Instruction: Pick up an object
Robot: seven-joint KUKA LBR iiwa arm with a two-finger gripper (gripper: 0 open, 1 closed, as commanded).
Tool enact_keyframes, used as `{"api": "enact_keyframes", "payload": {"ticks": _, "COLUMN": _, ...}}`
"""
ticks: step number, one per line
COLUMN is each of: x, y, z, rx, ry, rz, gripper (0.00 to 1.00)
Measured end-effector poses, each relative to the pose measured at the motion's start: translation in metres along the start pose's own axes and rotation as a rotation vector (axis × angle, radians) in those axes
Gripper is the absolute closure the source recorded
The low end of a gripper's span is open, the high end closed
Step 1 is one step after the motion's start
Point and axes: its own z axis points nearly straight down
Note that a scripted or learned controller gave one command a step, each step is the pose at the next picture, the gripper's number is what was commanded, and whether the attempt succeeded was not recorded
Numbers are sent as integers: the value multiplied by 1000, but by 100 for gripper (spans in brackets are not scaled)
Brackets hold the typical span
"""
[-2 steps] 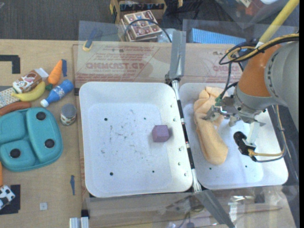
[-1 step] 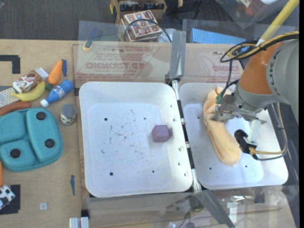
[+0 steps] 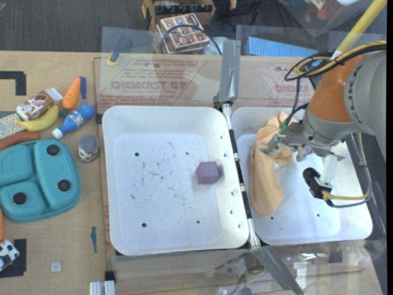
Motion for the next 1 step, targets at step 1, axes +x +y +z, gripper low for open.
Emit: {"api": "enact_keyframes", "payload": {"ticks": 1, "x": -1, "y": 1, "z": -9, "rx": 0, "ry": -1, "rz": 0, "gripper": 100}}
